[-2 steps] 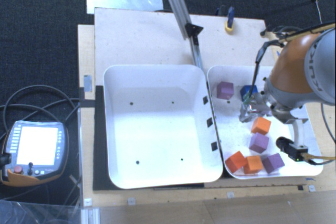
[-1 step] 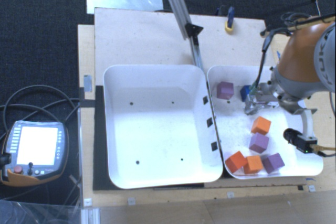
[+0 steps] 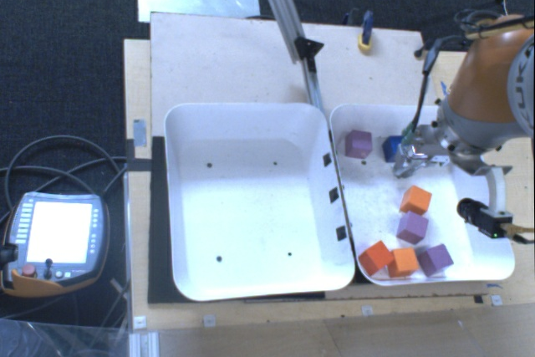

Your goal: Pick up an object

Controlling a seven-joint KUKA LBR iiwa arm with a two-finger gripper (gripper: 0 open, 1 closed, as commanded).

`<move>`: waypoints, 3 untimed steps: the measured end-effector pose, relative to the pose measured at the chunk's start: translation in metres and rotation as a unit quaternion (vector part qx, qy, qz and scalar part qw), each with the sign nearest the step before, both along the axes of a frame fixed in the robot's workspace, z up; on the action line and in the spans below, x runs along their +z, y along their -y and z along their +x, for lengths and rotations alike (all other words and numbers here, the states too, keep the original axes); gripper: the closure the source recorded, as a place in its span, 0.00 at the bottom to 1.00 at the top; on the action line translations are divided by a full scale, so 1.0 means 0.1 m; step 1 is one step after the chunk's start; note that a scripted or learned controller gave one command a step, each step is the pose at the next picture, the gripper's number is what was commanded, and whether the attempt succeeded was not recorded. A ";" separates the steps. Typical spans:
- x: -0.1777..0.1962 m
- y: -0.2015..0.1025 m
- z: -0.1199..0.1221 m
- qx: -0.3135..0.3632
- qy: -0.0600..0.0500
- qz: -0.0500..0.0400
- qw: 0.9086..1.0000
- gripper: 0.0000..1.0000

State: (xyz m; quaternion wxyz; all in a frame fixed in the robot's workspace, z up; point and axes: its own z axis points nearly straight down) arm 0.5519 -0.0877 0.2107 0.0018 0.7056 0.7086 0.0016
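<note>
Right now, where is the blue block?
The blue block sits in the right bin, near its far edge, just right of the lone purple block and right beside the hand, which hangs over it from the right.

Both bins, the left bin [image 3: 251, 205] and the right bin [image 3: 368, 205], look like smooth white plastic with a soft sheen on the rims. They sit on a pale bench board [image 3: 234, 54] that looks like matt, faintly speckled wood or fibreboard. The blocks look matt and even-coloured (foam or plastic, hard to tell): the purple block [image 3: 359, 143] and the orange block [image 3: 415, 200] among them. The arm's orange band [image 3: 485, 79] is glossy and smooth, while the gripper [image 3: 405, 165] shows bare, shiny metal.
</note>
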 end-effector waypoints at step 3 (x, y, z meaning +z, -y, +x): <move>0.20 -1.51 0.11 0.004 -0.001 0.002 1.000 1.00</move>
